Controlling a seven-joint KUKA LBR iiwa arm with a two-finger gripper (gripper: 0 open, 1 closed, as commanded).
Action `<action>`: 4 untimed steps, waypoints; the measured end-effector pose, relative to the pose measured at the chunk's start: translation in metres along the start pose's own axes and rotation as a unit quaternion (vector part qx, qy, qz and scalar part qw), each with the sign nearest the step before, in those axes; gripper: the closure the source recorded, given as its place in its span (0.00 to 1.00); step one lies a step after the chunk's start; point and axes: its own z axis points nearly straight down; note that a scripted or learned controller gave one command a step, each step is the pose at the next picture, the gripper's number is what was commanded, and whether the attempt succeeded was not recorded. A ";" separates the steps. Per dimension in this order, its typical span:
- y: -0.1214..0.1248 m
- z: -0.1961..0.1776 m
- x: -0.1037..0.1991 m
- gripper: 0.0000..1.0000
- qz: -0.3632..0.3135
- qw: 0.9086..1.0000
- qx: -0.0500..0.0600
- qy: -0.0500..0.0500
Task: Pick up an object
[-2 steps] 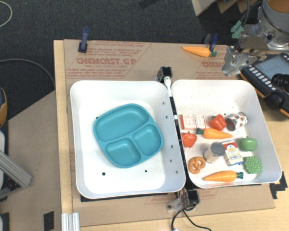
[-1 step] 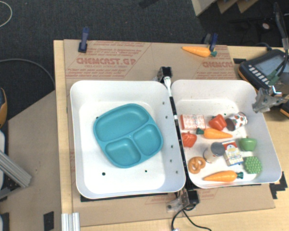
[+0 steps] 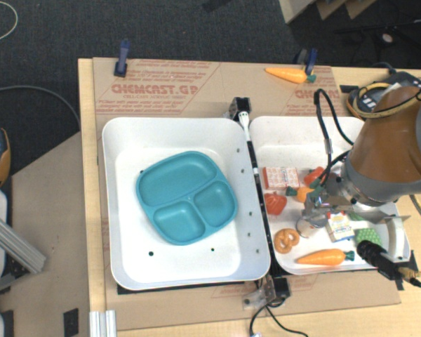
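Observation:
My gripper (image 3: 311, 222) is low in the right bin (image 3: 295, 128), near its middle, with the orange-banded arm above it at the right. Close around it lie a red tomato-like piece (image 3: 275, 203) to the left, a pretzel (image 3: 286, 240) at the lower left and a small white and yellow box (image 3: 341, 227) to the right. A carrot (image 3: 324, 258) lies along the bin's front edge. A red and white carton (image 3: 279, 177) sits further back, with small orange pieces (image 3: 299, 192) beside it. Nothing is visibly held.
The left bin (image 3: 119, 188) holds a teal divided plate (image 3: 186, 196). A second carrot (image 3: 286, 74) lies on the cardboard behind the right bin, next to a blue clamp (image 3: 309, 60). A green item (image 3: 365, 234) lies at the right bin's right side.

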 end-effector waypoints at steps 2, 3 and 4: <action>0.001 -0.045 0.102 1.00 -0.002 1.000 -0.004 -0.002; 0.003 -0.172 0.166 1.00 -0.004 1.000 -0.017 0.000; 0.001 -0.143 0.114 1.00 0.004 1.000 -0.007 -0.003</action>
